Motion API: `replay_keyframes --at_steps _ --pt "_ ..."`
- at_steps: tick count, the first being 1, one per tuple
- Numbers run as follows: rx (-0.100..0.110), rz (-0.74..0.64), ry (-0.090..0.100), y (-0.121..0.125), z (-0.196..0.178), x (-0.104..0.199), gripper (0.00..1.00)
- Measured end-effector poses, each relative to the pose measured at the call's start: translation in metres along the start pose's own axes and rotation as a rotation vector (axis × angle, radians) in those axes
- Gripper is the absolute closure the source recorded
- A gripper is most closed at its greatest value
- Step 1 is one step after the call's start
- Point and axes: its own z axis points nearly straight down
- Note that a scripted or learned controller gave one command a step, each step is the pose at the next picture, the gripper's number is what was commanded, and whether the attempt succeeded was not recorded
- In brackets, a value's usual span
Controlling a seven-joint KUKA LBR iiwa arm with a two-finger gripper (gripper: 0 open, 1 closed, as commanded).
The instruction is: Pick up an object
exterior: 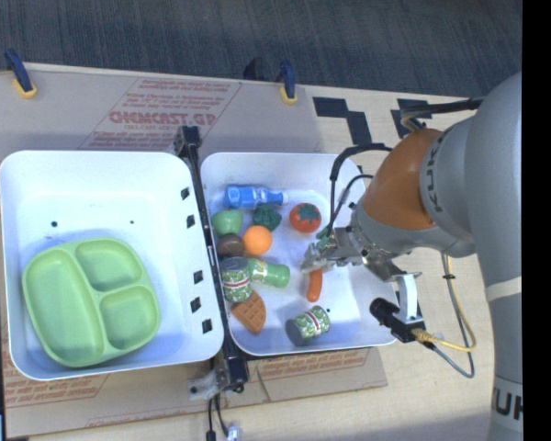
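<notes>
carrot (313,286) lying near right bin (344,336) right wall, long axis roughly up-down in view; claw (320,257) just above its upper end, touching or nearly; claw opening impossible to tell.

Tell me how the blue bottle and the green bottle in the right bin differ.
The blue bottle is blue all over, while the green bottle is green with a printed multicoloured label. The blue bottle lies near the bin's far wall; the green bottle lies closer to the middle, beside the divider. The blue bottle looks slimmer; the green bottle looks stouter. Both lie on their sides in the right bin, pointing roughly across it.
</notes>
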Motion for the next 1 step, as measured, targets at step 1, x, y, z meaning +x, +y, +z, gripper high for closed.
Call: replay_keyframes --at_steps 1 --pt "-0.003 0.003 0.003 0.0231 -0.1585 0.0738 1.00"
